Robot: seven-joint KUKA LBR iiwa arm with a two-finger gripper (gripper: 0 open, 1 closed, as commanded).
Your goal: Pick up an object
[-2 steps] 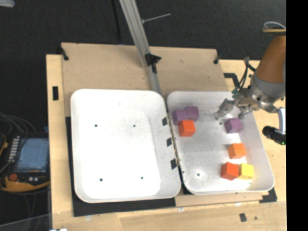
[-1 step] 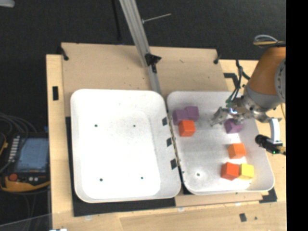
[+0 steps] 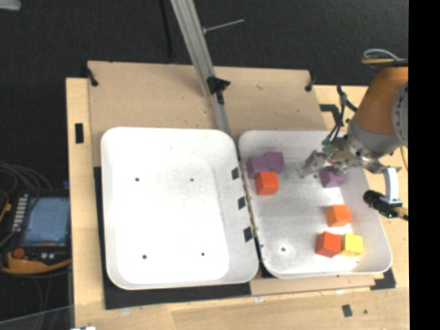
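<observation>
The right bin (image 3: 295, 263) holds several small blocks. My gripper (image 3: 324, 164) hangs over the bin's upper right part, on the grey arm with its orange band (image 3: 379, 108). A purple block (image 3: 333, 178) sits directly at the gripper's lower right, touching or just under it; whether it is gripped is unclear. A second purple block (image 3: 266, 162) lies near the bin's left wall with an orange-red block (image 3: 267, 183) just below it. An orange block (image 3: 337, 215) rests lower right, and a red-orange block (image 3: 329, 243) sits next to a yellow block (image 3: 353, 244).
The left bin (image 3: 117, 205) stands beside the right one on the wooden bench. A slanted metal pole (image 3: 199, 53) runs from the top down to the gap between the bins. A small screen device (image 3: 42, 225) sits off the bench at left.
</observation>
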